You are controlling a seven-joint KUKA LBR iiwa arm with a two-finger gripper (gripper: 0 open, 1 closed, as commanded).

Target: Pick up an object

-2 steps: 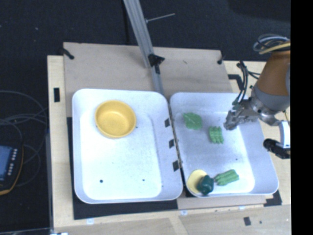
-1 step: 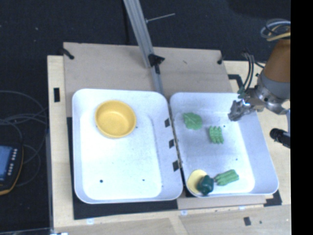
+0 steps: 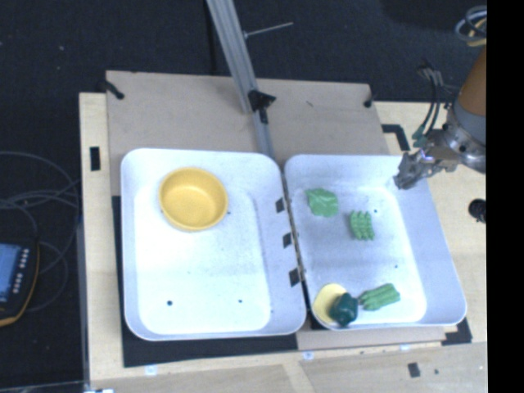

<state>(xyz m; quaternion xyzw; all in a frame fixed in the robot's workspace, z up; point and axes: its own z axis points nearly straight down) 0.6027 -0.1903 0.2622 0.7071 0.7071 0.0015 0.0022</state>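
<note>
While the gripper (image 3: 407,175) hangs over the right bin's (image 3: 426,244) top-right rim, I can't tell how it is set; nothing seen held. In the right bin: green block (image 3: 322,202) upper left, ridged green piece (image 3: 361,225) just right of it, green piece (image 3: 379,296) and dark green ball (image 3: 345,308) in a yellow cup (image 3: 326,300) at the bottom. Yellow bowl (image 3: 193,199) in the left bin (image 3: 205,285).

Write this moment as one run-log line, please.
phase: approach | gripper: over right bin's far right rim, holds nothing seen | right bin: green pieces, small yellow cup | left bin: yellow bowl
</note>
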